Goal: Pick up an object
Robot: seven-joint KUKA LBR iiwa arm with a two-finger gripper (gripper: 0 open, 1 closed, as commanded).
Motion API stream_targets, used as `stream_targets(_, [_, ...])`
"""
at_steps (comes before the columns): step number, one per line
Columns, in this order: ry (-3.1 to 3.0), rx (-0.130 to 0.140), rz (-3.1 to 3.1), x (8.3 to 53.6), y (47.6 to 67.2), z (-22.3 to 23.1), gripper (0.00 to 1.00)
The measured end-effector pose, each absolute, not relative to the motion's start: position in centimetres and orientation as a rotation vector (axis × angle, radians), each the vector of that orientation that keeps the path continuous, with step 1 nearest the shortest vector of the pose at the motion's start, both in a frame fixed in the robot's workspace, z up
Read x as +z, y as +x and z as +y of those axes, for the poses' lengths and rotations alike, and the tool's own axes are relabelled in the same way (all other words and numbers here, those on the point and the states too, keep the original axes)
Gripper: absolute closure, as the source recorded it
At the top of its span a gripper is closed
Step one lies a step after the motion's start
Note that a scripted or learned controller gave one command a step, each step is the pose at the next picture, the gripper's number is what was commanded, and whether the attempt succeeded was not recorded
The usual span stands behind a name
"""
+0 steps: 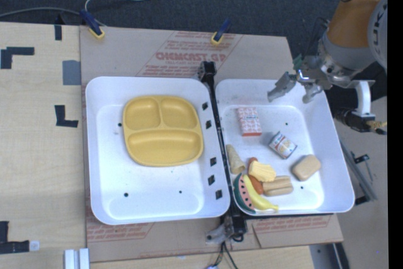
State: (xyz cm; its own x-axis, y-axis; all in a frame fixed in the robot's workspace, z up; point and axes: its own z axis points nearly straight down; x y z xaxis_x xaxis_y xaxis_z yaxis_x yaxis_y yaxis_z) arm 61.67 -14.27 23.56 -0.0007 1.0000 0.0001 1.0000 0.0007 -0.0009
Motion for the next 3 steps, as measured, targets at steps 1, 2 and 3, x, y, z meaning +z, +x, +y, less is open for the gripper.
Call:
stream_targets(1, [-2.218,0.002,-2.221,9.3,63.9,-10.4,0.0])
stream_targets(2, [-2.224,-0.002,-2.225,8.6,60.4,-9.6,0.0])
stream_targets(3, [-2.222,-0.002,-2.226,8.5,66.9,-10.4,0.0])
